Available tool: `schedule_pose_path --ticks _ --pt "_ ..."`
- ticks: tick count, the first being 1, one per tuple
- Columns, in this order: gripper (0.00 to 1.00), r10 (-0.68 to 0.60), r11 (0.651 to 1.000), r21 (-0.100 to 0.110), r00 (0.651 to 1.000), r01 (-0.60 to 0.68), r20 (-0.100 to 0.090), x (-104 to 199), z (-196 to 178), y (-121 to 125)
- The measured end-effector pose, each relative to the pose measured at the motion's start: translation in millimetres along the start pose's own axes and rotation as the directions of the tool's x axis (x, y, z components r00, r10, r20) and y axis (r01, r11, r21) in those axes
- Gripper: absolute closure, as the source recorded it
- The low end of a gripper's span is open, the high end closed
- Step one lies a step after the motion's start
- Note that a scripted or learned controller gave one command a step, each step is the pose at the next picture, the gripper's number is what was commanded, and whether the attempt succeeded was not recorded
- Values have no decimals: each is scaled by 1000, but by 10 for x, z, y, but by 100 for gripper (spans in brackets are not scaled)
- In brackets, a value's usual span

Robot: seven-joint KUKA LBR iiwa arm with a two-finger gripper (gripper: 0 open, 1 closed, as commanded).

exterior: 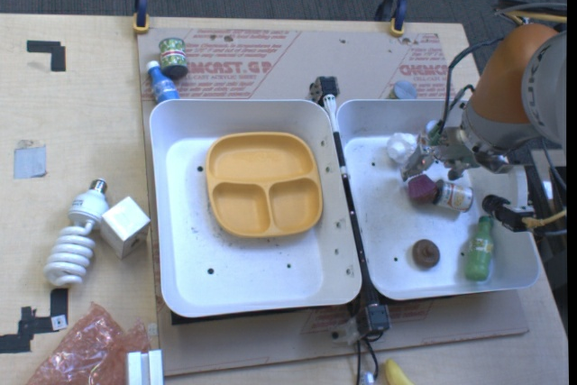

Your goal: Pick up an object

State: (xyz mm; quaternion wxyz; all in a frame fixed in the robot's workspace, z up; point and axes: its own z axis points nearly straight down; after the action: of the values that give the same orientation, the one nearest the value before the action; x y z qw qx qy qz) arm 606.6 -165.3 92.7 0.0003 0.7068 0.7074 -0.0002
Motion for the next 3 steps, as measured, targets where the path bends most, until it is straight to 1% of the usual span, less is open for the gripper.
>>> schedule_pose_path --ticks 1,2,3 --pt "0 1 1000 1 1000 -1 0 598 4 -565" --pt "0 2 1000 -1 1000 -2 1 -113 -3 -42" --pt "0 0 1000 0 1000 0 0 391 2 -250"
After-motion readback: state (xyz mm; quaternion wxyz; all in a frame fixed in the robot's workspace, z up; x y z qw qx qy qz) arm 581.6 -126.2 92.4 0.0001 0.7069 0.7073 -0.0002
